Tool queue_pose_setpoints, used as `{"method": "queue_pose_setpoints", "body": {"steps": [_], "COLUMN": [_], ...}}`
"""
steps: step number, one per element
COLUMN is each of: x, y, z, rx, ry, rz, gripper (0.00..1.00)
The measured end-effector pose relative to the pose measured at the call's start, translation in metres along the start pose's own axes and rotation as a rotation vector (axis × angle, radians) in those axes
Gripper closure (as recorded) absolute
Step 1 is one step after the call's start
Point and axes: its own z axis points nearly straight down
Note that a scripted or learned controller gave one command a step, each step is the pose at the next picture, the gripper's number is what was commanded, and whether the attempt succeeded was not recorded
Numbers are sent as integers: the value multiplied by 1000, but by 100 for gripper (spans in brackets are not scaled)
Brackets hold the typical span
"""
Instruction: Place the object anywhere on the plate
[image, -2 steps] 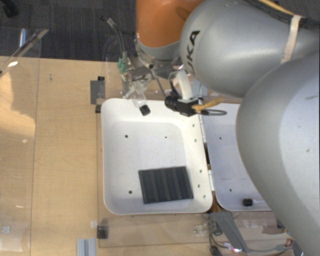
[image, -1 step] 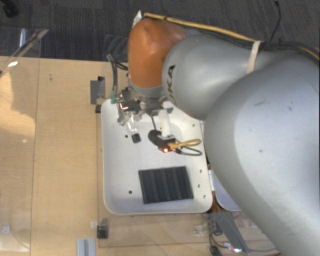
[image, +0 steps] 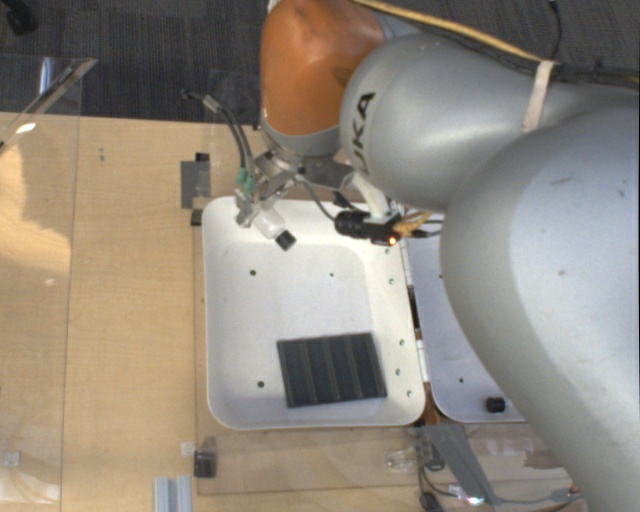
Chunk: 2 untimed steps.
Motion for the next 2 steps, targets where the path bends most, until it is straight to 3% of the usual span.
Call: {"method": "queue_pose_setpoints", "body": {"steps": [1, 2], "x": [-1, 6], "y": [-9, -12], "z": [82, 52], "rx": [5, 0], "ry": [1, 0], "rz": [342, -96], "gripper": [100, 100]}}
